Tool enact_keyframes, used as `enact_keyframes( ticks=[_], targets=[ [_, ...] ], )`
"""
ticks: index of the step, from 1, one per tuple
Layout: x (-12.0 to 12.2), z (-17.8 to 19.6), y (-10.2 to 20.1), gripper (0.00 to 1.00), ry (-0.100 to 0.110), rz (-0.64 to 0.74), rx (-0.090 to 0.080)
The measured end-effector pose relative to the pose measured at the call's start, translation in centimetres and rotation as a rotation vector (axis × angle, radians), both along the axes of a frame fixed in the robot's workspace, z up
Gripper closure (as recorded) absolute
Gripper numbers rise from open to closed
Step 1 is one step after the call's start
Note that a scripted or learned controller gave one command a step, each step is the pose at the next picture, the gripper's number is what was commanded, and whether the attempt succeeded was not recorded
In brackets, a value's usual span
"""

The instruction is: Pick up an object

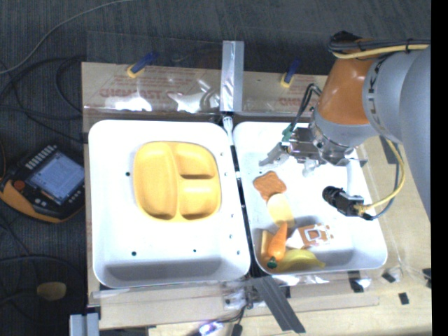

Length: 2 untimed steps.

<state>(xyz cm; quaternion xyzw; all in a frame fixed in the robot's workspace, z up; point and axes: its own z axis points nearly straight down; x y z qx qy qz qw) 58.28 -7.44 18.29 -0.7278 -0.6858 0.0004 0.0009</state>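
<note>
From the overhead camera view, the gripper (280,152) hung over the right bin (364,247), its two metal fingers spread apart with nothing between them. Just below its fingertips lay a flat, rough-edged brown piece shaped like toast (269,184), touching a smooth pale yellow block (279,207) beyond it. Further from the tool, toward the bin's near wall, a tapered orange carrot (278,241) leaned against a curved yellow banana (302,259), beside a small white-and-orange packet (316,236). Well off to the tool's far side, in the left bin (112,257), sat a glossy yellow tray (177,180) with rounded corners and three moulded compartments.
</note>
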Motion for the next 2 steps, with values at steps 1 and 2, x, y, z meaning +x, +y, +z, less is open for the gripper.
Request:
enact_keyframes(
  ticks=[1, 2],
  targets=[
    [-6.0, -7.6, -2.3, 0.0, 0.003, 0.068, 0.001],
    [-9.4, -9.3, -2.4, 0.0, -0.018, 0.313, -0.006]
  ],
)
